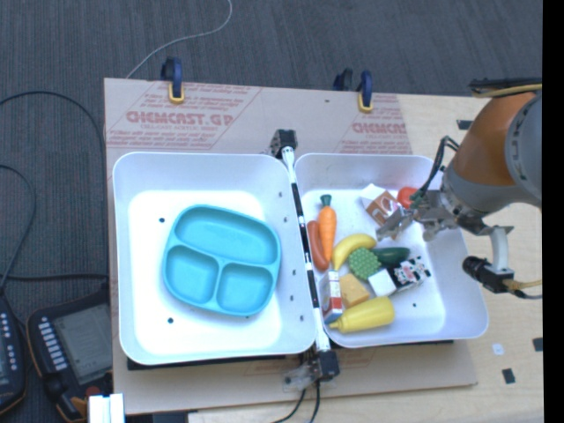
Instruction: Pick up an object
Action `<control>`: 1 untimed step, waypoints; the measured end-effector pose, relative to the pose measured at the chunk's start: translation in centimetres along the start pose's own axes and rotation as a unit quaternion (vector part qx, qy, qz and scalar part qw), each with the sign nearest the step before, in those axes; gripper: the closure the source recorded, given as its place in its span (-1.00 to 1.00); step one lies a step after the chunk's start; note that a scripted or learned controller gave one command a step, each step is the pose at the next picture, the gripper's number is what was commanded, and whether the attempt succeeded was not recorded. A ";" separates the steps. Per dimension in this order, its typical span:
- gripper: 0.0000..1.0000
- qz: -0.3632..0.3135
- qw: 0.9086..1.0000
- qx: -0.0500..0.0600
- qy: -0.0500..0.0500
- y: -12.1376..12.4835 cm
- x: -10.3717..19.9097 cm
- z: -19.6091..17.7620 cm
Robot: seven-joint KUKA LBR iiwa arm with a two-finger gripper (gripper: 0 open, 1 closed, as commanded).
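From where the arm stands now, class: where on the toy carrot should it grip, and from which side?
Grip the carrot across its orange body, near the middle, coming straight down from above. It lies flat and lengthwise beside the bins' divider, green top pointing away from the camera. Its narrow width suits the end effector, though the banana crowds one side.

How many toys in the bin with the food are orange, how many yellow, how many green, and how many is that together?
Orange: 1, the carrot.
Yellow: 2, the banana and the yellow squeeze bottle.
Green: 2, the bumpy green fruit and the dark green vegetable.
Total: 5 toys in these colours, all in the right bin.
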State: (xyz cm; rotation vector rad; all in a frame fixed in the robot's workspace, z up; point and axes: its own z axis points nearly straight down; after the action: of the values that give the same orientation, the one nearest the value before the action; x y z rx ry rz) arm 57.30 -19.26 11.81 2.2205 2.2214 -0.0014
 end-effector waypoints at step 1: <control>-1.00 0.000 1.000 -0.005 -0.001 -5.6 6.7 3.0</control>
State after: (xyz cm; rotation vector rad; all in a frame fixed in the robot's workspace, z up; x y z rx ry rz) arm 51.66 -12.55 8.84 2.2153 2.2145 0.0063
